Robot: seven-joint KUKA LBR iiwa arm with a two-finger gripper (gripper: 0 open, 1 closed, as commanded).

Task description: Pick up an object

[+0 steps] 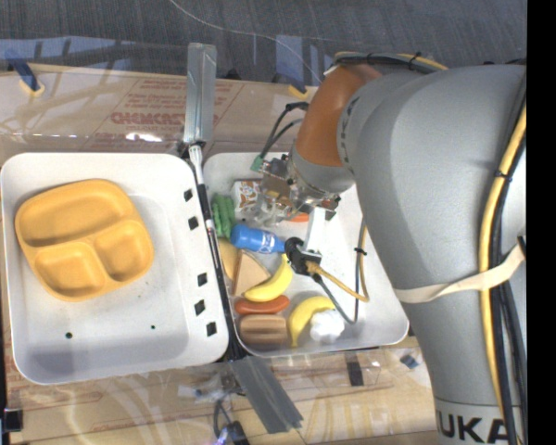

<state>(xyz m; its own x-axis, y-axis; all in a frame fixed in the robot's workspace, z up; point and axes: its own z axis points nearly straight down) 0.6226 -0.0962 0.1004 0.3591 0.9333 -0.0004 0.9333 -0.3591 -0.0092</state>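
Note:
The right bin (pixel 382 297) holds a heap of toy food. A blue bottle (pixel 257 239) lies near its middle, with a green piece (pixel 223 216) at its left wall. A yellow banana (pixel 271 285) lies above a brown sausage-like piece (pixel 262 328), next to a second yellow banana (pixel 305 314) and a white item (pixel 327 325). A tan wedge (pixel 251 270) sits under the banana. My gripper (pixel 280 202) reaches down into the back of this bin, just above the blue bottle. The wrist and cables hide its fingers.
The left bin (pixel 102 341) holds a yellow divided tray (pixel 83 237). A metal bar (pixel 198 100) stands between the two bins at the back. My grey arm covers the right side of the right bin. Yellow cable (pixel 338 290) loops over the food.

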